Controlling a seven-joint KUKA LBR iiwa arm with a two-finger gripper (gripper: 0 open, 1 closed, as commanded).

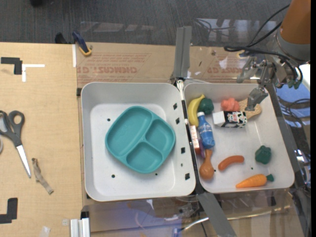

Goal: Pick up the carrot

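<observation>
The carrot (pixel 254 181) is lying on its side in the near right corner of the right bin (pixel 284 132), its green top pointing toward the bin's right wall and its tapered orange tip pointing left. It is looking like a small toy, so probably light, stiff and smooth-skinned, likely to slide or roll if pinched near the thin tip; the thicker part just left of the green top is seeming the safer place to close on, across its width. The bin's near wall and right wall are crowding it, leaving little room for the fingers on those sides. Just up and left of it an orange sausage-like piece (pixel 231 162) is lying apart from it, and a dark green vegetable (pixel 263 154) is sitting above it near the right wall. The gripper (pixel 256 99) is hanging over the far part of the same bin, well apart from the carrot, near a pink item (pixel 229 104) and a small black-and-white carton (pixel 234 118). Whether it is spread or pressed together I cannot tell; cables and metalwork are cluttering that area, and the arm is being cut off at the top right corner.
</observation>
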